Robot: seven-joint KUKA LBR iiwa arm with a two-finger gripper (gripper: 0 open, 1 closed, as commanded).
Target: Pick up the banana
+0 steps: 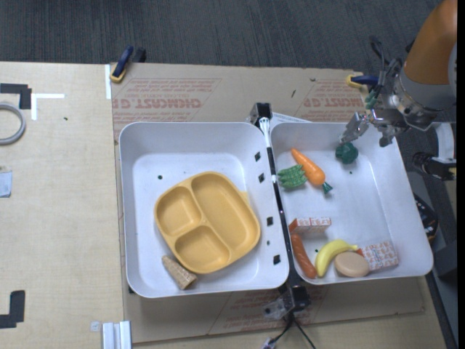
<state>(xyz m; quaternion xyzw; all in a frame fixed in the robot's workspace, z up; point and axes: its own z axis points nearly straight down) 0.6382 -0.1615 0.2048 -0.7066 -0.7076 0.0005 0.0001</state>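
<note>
Yellow banana (333, 255) one, orange carrot (309, 167) one, white bins (138, 217) two

Arm (436, 42) cut off at the right edge; banana's (332, 255) far end tucked under a tan disc (352, 265).

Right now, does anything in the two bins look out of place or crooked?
Nothing looks spilled or broken. One oddity: the yellow tray sits askew in the left bin, resting over a brown piece. The banana lies intact in the right bin.
</note>
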